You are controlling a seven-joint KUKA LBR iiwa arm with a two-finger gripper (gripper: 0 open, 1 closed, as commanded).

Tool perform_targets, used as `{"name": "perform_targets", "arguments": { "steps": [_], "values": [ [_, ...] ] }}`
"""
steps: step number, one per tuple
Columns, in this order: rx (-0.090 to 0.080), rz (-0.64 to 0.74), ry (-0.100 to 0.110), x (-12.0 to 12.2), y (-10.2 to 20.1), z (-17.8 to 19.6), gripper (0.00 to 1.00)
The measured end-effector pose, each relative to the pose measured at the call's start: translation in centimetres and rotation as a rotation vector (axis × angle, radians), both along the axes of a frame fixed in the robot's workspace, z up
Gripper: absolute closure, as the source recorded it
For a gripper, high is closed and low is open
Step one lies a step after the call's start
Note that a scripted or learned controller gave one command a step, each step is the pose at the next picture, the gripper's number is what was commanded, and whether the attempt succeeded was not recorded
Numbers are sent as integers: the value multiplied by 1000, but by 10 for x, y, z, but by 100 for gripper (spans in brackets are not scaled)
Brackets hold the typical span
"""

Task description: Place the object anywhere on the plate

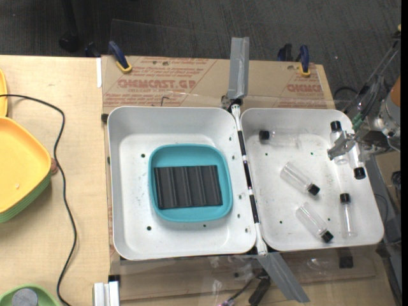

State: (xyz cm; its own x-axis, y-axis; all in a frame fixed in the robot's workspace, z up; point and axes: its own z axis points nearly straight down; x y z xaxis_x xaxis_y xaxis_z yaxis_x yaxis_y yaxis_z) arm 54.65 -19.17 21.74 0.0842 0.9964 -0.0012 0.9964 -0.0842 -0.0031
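Observation:
A teal plate [189, 183] with a dark ridged centre lies in the left white bin [127, 171]. Several clear vials with black caps lie scattered in the right bin [280, 228]: one in the middle [298, 177], one near the front [313, 222], one by the right wall [347, 214], and one at the back left [265, 135]. My gripper [345, 147] hangs over the right bin's far right side, close to two more black-capped vials [336, 127] [359, 171]. Nothing can be seen held in it.
A yellow dish [19, 171] and a black cable [64, 190] lie on the wooden table to the left. Cardboard [166, 80] held by clamps sits behind the bins. A grey divider bar [240, 69] stands between the bins at the back.

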Motion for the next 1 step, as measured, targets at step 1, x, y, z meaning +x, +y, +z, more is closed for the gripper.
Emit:
{"name": "perform_targets", "arguments": {
  "steps": [1],
  "values": [
    [0, 0, 0, 0, 0, 0, 0]
  ]
}}
